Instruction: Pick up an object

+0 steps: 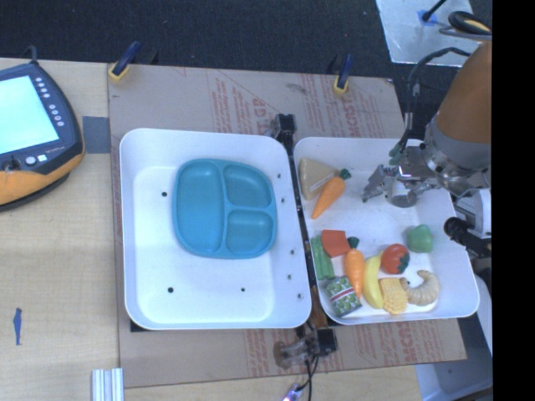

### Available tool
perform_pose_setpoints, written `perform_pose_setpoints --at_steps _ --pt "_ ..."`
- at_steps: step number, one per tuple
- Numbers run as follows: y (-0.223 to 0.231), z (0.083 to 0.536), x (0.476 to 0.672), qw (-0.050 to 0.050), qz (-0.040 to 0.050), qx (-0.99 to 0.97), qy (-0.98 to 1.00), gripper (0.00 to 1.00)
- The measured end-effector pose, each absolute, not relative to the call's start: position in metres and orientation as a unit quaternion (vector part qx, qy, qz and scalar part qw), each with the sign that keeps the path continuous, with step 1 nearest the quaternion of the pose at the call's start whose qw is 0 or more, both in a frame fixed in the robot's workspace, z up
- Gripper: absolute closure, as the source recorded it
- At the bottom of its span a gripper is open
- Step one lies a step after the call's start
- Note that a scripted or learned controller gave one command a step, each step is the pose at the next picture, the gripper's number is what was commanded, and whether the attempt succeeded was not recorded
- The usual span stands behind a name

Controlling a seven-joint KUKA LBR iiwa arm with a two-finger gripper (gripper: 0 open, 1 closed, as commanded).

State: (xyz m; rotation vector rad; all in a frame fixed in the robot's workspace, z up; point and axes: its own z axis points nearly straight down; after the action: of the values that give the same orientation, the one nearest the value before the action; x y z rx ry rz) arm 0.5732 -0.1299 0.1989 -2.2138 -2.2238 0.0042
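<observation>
My gripper (386, 182) hangs over the upper middle of the right bin (464, 303), its fingers spread and nothing between them. To its left lie a carrot (328, 196) and a pale wedge (312, 175). Lower in the same bin sit a red block (335, 242), a second carrot (355, 269), a tomato (394, 259), a green round piece (420, 238), a banana (373, 291), a croissant (424, 288), a green stick (321, 258) and a small printed box (341, 296).
The left bin (146, 299) holds a blue divided plate (224, 207). A tablet in an orange case (33, 136) lies at the far left of the bench. Clamps (123, 61) pin the cardboard at the back edge.
</observation>
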Motion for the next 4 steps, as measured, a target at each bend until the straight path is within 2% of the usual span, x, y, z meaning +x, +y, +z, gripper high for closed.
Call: perform_pose_setpoints --at_steps 1,2,3,4 --pt "-0.113 0.096 0.532 -0.003 -0.0023 -0.705 -0.709 0.00" --pt "-0.109 0.092 0.593 0.001 0.0008 -0.706 -0.708 0.00" --pt "-0.119 0.092 0.640 0.001 0.0009 -0.706 -0.709 0.00" --pt "-0.120 0.102 0.639 0.003 0.0027 -0.704 -0.710 1.00"
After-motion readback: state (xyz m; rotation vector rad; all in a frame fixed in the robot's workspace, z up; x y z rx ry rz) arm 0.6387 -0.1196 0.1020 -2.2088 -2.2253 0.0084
